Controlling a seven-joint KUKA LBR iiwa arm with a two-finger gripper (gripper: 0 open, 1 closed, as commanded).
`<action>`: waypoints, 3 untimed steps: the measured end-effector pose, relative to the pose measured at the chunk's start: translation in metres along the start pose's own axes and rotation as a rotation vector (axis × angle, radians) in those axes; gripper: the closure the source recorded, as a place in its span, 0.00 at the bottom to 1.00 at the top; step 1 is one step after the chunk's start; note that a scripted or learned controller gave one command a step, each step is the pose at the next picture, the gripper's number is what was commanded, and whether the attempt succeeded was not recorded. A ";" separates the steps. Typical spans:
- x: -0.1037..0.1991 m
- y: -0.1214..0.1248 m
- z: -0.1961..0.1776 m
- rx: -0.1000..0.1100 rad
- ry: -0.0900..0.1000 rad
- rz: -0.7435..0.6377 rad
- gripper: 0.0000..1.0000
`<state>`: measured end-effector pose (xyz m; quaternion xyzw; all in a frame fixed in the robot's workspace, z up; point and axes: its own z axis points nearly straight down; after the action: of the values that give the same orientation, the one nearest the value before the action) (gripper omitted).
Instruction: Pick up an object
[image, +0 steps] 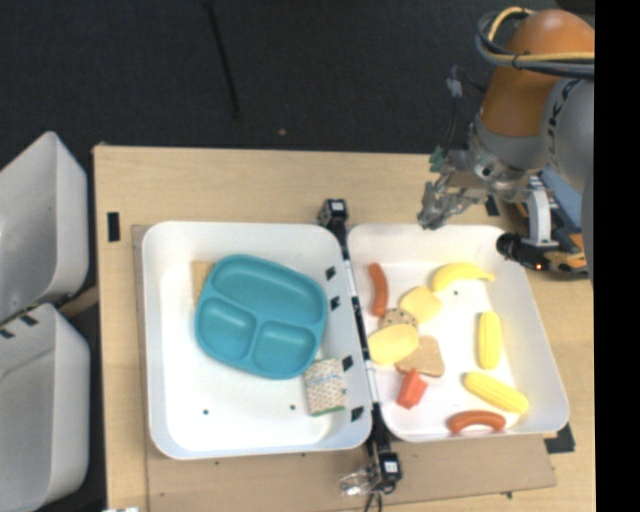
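One fixed camera looks down at a slant on the tabletop (250, 170), taking in both bins (165, 330)

- The pincer (437, 212) hangs over the table (250, 185), just beyond the right bin's (540, 330) far rim.
- Nearest below it lie a yellow banana (461, 275) and a red sausage (379, 289).
- Further off to its lower left, a teal divided plate (262, 316) rests in the left bin (170, 400).

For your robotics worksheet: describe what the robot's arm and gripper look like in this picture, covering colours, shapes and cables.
The arm is grey and rounded, with a bulging orange band above the wrist. Thin cables loop over the orange part. The gripper is small, dark grey metal, with two slim fingers.
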<state>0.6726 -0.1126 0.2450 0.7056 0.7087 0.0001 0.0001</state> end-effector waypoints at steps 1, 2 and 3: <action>0.052 -0.020 0.003 0.000 0.001 -0.001 1.00; 0.094 -0.053 -0.008 0.000 0.002 -0.001 1.00; 0.144 -0.089 0.000 0.003 0.001 -0.002 1.00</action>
<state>0.5827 0.0309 0.2450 0.7050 0.7092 -0.0005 -0.0013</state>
